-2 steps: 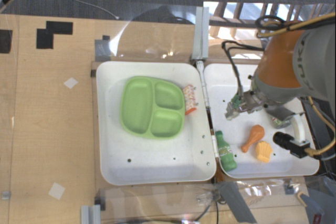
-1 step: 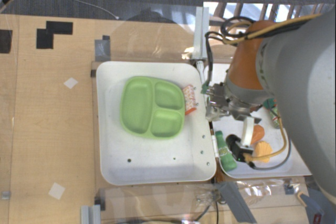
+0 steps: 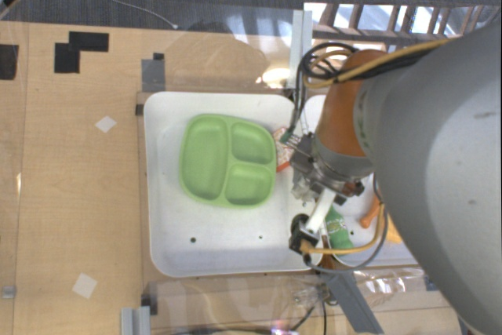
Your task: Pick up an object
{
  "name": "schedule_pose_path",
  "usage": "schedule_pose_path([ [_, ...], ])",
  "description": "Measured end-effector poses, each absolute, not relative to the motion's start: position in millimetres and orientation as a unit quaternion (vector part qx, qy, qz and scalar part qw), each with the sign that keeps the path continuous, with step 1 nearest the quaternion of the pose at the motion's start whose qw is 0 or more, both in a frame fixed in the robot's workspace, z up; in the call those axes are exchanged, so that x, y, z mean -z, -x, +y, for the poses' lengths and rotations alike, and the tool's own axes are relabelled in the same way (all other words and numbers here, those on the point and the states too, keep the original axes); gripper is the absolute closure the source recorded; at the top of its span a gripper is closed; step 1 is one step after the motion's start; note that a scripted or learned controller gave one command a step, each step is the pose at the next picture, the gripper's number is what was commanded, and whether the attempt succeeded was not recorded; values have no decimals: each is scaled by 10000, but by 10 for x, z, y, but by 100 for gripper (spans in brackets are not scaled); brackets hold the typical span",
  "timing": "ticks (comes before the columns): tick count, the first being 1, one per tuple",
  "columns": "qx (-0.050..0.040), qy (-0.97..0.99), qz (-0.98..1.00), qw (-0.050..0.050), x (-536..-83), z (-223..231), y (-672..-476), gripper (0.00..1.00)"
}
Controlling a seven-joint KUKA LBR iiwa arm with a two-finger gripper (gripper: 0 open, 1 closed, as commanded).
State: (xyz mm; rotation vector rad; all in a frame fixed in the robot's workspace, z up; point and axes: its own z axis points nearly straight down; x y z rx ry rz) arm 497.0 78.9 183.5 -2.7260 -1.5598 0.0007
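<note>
grey arm [image 3: 439,161]; green plate [image 3: 227,161] in left bin [image 3: 212,243]

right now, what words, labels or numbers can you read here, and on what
none readable.
small green packet under the arm: pale marks, too blurred.
red and white scrap beside the green divided plastic plate: too small.
black blocks on the wooden bench: plain shapes, no letters.

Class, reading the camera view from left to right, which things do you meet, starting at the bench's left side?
In order: black marks on the bench → left white bin, its left wall → green divided plate → orange band of the arm.
</note>
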Motion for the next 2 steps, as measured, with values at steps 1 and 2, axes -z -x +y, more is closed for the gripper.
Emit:
schedule_pose_path([
  [1, 3, 7574, -6529, 2, -1837, 1069, -4873, 100],
  [2, -6, 8787, -4774, 11, -1697, 1950, -4959, 100],
])
